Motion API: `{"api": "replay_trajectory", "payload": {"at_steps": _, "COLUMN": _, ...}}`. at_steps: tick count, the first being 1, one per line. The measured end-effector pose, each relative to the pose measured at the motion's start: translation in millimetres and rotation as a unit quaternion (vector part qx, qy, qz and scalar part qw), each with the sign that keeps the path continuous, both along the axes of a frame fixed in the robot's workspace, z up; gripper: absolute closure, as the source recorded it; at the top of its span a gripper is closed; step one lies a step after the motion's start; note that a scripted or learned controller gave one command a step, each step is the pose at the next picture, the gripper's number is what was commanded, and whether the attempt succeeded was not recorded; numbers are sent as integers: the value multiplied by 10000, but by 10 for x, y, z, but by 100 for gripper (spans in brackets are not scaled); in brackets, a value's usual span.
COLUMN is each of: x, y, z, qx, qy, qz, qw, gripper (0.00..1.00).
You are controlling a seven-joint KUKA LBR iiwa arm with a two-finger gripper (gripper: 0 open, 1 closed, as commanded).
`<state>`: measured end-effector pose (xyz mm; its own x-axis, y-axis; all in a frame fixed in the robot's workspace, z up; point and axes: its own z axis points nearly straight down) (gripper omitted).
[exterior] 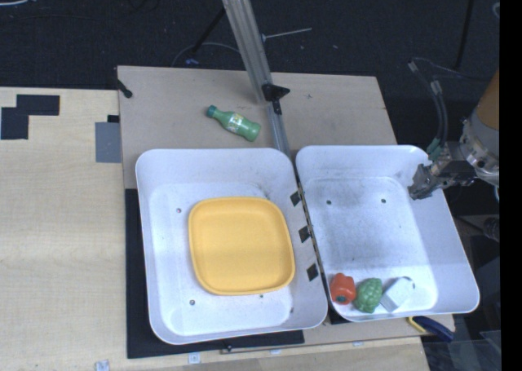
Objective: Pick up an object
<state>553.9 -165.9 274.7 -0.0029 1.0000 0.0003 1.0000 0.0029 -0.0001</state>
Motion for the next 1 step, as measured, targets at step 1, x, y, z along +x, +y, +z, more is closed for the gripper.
{"api": "replay_trajectory", "payload": {"at_steps": 1, "x": 48, "y": 553, "z": -153, "qx": 4, "qy": 7, "qz": 6, "qw": 10000, "gripper": 100}}
